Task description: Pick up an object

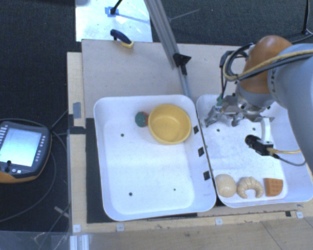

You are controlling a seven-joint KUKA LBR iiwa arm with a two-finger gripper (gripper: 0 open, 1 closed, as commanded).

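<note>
My gripper (pixel 223 120) hangs over the upper left part of the right bin (pixel 235 150), open, with bare bin floor showing between its fingers. Along that bin's front wall lie a pale round bun (pixel 225 185), a croissant (pixel 250 187) and an orange wedge (pixel 273 186), all well below the gripper. In the left bin (pixel 146 176) a yellow bowl (pixel 169 124) sits upright at the back right, and a small dark green and brown ball (pixel 141 119) touches its left side.
A black plug on a yellow cable (pixel 256 144) hangs from the arm over the right bin. A slanted metal pole (pixel 164 25) ends in a black clamp behind the bins. A teach pendant (pixel 15 150) lies on the floor at left.
</note>
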